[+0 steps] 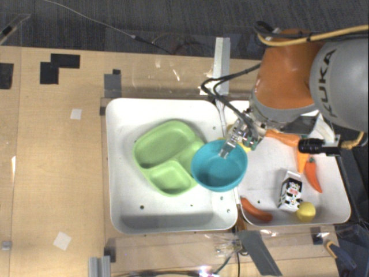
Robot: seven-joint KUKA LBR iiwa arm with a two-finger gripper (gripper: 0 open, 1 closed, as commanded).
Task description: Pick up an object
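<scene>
The claw hangs over the blue bowl's far rim, bowl just below it, though its grip cannot be told.

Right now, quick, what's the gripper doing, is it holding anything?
Gripper: down at the near rim of the blue bowl; whether it is open, shut or gripping the bowl cannot be told.

A pale wooden surface spreads across the left, marked with black squares near its far edge and small grey patches. Beyond it lies dark carpeted floor, crossed by a thin cable.
</scene>
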